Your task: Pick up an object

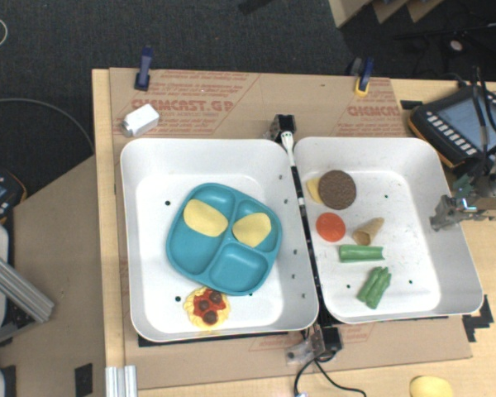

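two shallow white bins sit side by side on plywood. gripper (448,213) hovers at the right bin (413,160) edge; whether it is apart or together, one cannot tell. a green bean pod (361,254) lies mid-bin, likely light, stiff plastic, best pinched across its narrow middle.

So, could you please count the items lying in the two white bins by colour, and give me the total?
Yellow: 4 (two on the blue plate; the pizza piece; one piece under the brown disc)
Blue: 1
Brown: 1
Tan: 1
Orange-red: 1
Green: 2
Total: 10
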### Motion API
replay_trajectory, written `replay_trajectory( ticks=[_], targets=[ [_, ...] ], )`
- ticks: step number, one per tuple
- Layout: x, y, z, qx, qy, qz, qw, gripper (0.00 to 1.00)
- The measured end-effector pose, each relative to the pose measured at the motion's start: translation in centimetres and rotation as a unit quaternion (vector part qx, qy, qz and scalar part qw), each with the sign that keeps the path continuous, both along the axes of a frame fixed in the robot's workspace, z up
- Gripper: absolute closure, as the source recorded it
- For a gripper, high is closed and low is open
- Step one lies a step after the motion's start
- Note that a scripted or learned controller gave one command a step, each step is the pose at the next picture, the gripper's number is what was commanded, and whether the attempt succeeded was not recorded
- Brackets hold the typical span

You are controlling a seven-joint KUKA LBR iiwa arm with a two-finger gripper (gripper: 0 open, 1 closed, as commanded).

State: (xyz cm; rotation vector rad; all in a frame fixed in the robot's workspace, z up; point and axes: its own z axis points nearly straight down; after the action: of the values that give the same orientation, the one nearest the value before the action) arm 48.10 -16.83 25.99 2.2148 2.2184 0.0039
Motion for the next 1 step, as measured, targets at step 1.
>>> replay_trajectory(
  ticks=[1],
  targets=[
    [0.07, -0.01, 1.02, -0.0006, -0.001, 0.000, 1.0000, 1.00]
  ],
)
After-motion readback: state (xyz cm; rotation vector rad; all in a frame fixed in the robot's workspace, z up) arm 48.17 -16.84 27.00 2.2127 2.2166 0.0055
